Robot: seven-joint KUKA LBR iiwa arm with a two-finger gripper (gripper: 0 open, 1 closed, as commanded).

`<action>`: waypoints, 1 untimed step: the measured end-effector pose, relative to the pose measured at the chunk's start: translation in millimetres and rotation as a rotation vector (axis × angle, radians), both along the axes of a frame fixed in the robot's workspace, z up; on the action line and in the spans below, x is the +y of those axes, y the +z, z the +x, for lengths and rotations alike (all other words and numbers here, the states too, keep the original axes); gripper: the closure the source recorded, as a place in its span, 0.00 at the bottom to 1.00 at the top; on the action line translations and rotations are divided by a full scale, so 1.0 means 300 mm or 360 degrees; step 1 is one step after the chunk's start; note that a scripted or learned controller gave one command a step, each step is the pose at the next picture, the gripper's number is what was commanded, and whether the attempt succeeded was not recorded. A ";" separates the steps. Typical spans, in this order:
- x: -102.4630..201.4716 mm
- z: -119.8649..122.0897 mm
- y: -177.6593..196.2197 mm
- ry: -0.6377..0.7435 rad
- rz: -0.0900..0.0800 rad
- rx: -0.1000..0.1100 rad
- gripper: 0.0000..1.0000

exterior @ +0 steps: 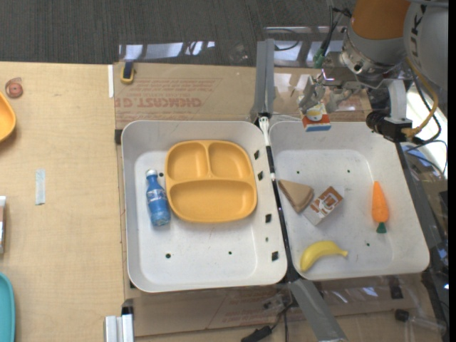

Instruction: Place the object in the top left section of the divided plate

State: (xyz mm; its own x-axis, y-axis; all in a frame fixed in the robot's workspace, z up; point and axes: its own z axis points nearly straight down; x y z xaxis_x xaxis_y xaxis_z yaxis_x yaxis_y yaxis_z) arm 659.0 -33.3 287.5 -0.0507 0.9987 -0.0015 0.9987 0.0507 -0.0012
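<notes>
Banana (322, 254) lies in the right bin's (354, 157) front, while the raised gripper (315, 110) clasps a small carton (316, 117) above its back rim.

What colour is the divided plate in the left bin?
Yellow-orange all over; the divided plate shows plainly in the camera view.

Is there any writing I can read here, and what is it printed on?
"CHEMCAST GP": red print on the brown cardboard behind the left bin, upside down in this view; the last letters are uncertain.
Blue bottle label: too small to read.
Small carton in the right bin: print too blurred to read.
Small box at the claw: too blurred to read.
</notes>
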 end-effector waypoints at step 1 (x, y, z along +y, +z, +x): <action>0.251 -0.060 -0.185 0.0255 0.0000 0.0005 1.00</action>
State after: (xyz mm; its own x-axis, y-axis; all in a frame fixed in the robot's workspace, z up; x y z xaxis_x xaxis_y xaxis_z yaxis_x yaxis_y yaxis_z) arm 640.9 42.1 232.0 -0.2096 0.9778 -0.0010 0.9778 0.2096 -0.0043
